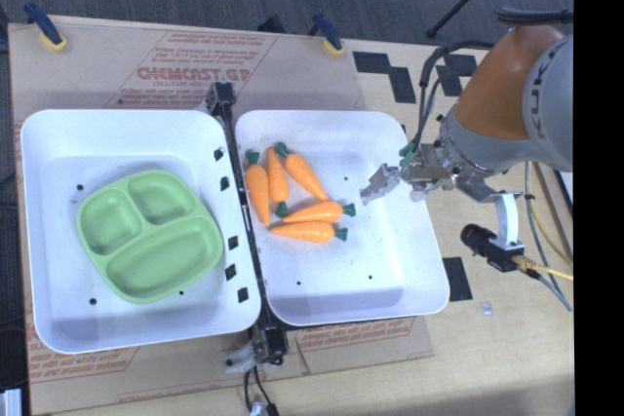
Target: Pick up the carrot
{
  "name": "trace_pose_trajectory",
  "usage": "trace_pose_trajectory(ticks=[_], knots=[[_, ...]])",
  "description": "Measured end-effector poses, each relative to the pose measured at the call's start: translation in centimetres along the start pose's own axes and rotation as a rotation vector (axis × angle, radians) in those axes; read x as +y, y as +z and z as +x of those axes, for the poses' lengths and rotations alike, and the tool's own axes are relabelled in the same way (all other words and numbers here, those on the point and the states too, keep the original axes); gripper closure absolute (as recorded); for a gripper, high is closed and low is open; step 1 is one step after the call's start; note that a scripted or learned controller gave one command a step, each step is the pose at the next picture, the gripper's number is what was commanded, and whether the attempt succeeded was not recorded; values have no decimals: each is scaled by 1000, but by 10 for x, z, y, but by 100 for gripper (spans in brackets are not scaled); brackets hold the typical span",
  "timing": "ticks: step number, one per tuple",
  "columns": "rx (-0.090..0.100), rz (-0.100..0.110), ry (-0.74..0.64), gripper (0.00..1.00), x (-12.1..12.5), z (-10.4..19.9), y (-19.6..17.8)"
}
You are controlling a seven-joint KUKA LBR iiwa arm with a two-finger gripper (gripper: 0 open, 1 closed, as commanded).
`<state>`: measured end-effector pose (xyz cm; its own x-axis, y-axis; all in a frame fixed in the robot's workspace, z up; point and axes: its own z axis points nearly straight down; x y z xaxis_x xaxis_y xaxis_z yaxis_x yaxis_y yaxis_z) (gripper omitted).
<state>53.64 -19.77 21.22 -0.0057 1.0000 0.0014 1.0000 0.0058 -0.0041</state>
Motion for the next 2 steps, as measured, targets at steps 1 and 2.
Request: trace_pose_trajectory(ticks=[1,2], knots=[[0,1,-2,0,41,45,121],[-1,3,-6,100,41,44,110]])
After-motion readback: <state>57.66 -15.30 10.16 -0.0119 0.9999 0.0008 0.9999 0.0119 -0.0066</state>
